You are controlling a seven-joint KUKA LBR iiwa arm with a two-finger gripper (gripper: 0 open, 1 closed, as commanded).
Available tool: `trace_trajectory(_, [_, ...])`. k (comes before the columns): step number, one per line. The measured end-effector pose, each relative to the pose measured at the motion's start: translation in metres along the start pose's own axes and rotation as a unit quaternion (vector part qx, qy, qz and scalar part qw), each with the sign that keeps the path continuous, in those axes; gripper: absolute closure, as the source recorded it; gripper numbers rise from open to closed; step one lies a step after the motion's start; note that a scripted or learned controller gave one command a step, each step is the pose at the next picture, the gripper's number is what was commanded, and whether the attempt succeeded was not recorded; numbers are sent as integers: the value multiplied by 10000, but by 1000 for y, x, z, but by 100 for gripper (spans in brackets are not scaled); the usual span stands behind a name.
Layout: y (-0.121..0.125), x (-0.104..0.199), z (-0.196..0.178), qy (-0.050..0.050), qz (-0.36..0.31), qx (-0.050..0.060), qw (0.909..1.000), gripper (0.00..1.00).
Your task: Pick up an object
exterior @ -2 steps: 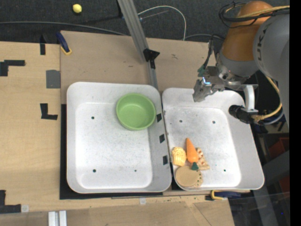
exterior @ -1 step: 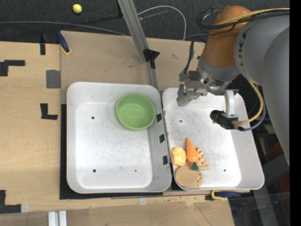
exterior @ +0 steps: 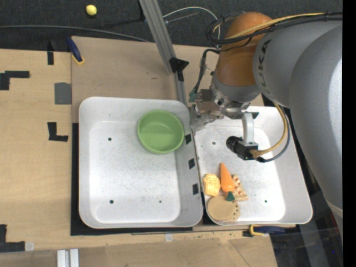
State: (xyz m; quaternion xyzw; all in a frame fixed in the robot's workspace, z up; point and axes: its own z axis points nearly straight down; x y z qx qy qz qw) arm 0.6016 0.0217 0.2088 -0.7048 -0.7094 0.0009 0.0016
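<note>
A green bowl (exterior: pixel 161 131) sits upright in the left bin (exterior: pixel 100 166), near its back right corner. In the right bin (exterior: pixel 278 199), a small cluster lies at the front left: an orange carrot (exterior: pixel 225 177), a yellow corn-like piece (exterior: pixel 211 184), a pale striped piece (exterior: pixel 240 191) and a tan round disc (exterior: pixel 222 209). My gripper (exterior: pixel 201 114) hangs below the orange wrist band over the back left corner of the right bin, close to the divider between the bins. It is well behind the cluster and just right of the bowl.
The grey arm covers the right side of the view and the right bin's far edge. A black cable fitting (exterior: pixel 240 147) hangs over the right bin's middle. A grey metal pole (exterior: pixel 158 29) slants across the back. A small yellow ball (exterior: pixel 91 9) lies on the dark floor.
</note>
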Motion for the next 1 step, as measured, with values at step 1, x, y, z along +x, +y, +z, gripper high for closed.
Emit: trace_trajectory(1, [1,62,-7,6,-10,-10,10000,100])
